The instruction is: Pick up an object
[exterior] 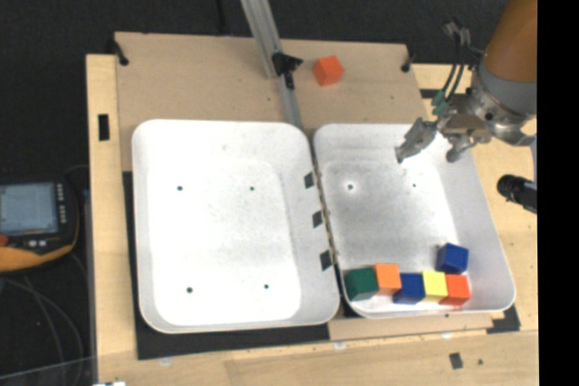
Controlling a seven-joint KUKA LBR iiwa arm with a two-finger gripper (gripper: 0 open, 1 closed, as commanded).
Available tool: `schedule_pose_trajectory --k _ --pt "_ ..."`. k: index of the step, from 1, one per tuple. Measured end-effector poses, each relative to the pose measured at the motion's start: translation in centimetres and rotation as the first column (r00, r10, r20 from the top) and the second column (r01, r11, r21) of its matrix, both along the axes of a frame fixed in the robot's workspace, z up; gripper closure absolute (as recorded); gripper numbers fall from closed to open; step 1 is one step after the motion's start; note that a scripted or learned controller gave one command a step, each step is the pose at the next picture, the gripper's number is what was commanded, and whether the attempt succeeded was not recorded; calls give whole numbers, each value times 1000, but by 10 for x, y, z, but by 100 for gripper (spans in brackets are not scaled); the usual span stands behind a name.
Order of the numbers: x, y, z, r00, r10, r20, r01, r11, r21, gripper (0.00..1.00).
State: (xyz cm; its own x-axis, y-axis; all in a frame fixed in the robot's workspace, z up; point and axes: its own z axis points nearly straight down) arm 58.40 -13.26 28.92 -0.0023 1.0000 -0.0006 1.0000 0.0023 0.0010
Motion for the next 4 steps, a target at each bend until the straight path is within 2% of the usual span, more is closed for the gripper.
schedule_pose_trajectory --k 1,2,3,4 --pt "-22 -24 -160 1000 -5 -7 5 1000 0 0" --pt "-26 -41 -192 1000 -5 2 5 1000 -1 0" --pt "-51 4 -191 1000 2 3 -2 1000 -1 0" --pt "35 -21 -191 1000 2 7 -2 1000 -3 0"
